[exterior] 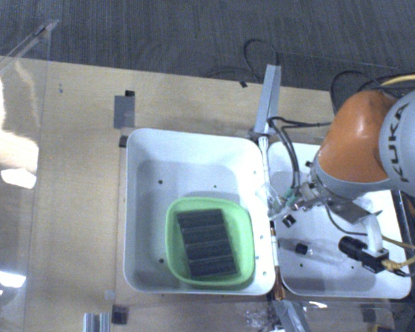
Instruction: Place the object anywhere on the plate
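Ribbed dark block [205, 243] lies on green plate [174, 226]; likely light, stiff, grippy; pinch across its narrow width; gripper [294, 200] state: cannot tell.

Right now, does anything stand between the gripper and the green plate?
Only the bins' adjoining walls; the gripper hangs over the right bin's left edge. A dark ribbed block covers much of the plate.

green plate [244, 230], dark ridged object [206, 244] on it

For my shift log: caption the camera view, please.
KUKA arm over the right bin; green plate holding a dark ridged object in the left bin.
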`<state>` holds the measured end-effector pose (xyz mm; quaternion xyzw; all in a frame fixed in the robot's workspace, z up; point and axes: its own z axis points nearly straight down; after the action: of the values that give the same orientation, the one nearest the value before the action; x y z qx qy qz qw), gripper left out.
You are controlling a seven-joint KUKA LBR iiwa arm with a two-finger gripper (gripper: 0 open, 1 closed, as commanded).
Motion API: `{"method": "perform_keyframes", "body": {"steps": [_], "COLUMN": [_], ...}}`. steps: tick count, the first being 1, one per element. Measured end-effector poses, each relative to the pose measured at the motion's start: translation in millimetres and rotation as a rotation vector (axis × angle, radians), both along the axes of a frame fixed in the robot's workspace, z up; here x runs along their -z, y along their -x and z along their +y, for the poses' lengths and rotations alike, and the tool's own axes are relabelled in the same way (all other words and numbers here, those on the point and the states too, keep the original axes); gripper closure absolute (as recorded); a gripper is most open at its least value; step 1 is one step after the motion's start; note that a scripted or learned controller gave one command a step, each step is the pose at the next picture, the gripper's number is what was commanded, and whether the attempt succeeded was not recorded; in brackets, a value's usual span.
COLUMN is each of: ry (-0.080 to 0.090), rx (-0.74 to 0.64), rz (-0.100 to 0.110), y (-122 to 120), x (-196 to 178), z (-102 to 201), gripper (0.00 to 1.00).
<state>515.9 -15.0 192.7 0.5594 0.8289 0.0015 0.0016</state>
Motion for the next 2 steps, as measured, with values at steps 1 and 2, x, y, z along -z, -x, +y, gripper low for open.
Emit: {"method": "perform_keyframes", "body": {"steps": [1,2], "ry": [0.0,0.0], "rx": [-0.264,-0.263], "rz": [-0.005,-0.005], "y": [26.7,26.6], "x": [-25.1,-25.2], "z": [95.5,95.2], "gripper": [1.0,0.0]}}
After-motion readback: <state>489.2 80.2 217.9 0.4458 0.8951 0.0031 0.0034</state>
